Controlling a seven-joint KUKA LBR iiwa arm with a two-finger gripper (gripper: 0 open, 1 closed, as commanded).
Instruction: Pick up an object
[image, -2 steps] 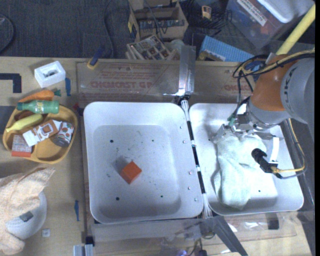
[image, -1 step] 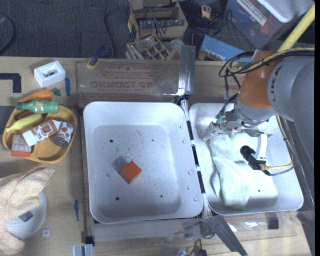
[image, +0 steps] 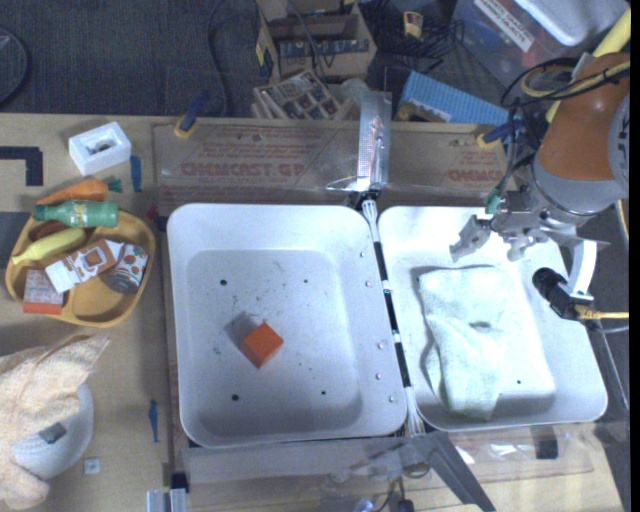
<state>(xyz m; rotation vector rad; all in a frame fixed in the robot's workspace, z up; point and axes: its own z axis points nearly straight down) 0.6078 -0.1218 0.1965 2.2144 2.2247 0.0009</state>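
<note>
Arm (image: 590, 130) cut off at right edge.

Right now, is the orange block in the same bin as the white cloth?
No, the orange block lies in the left bin; the white cloth lies in the right bin.

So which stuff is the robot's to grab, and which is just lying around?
For the job:
orange block in the left bin
white cloth in the right bin
gripper, above the right bin

Just lying about:
yellow bowl of toy food
green bottle
small white box
</note>
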